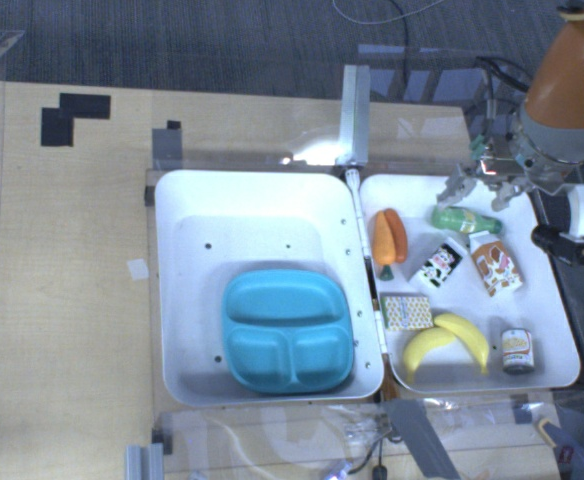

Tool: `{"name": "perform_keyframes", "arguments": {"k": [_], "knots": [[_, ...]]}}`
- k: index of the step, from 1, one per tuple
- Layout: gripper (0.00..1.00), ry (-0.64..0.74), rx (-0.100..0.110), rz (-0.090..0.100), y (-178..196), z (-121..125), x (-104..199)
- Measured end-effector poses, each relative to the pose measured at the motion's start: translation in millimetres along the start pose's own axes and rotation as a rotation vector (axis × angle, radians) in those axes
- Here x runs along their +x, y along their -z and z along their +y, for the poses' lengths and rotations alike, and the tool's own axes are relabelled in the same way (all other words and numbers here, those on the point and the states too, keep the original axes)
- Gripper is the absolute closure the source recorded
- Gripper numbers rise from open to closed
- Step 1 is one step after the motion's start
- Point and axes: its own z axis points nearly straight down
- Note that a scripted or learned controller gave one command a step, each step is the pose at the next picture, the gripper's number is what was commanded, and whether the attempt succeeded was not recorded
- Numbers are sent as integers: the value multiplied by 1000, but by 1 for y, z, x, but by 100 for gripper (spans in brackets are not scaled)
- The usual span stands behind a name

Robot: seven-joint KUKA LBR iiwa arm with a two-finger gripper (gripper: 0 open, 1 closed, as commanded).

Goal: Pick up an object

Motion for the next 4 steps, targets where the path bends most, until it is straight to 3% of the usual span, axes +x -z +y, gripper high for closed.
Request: {"name": "perform_keyframes", "arguments": {"k": [1,2,3,4], "knots": [[0,-5,1,-1,-49,-8,-45],[100,-3,-3,-1,-38,-6,-45],[0,-3,-3,-1,-38,-6,-45],[0,11,-3,-1,-134,-14,-81]]}}
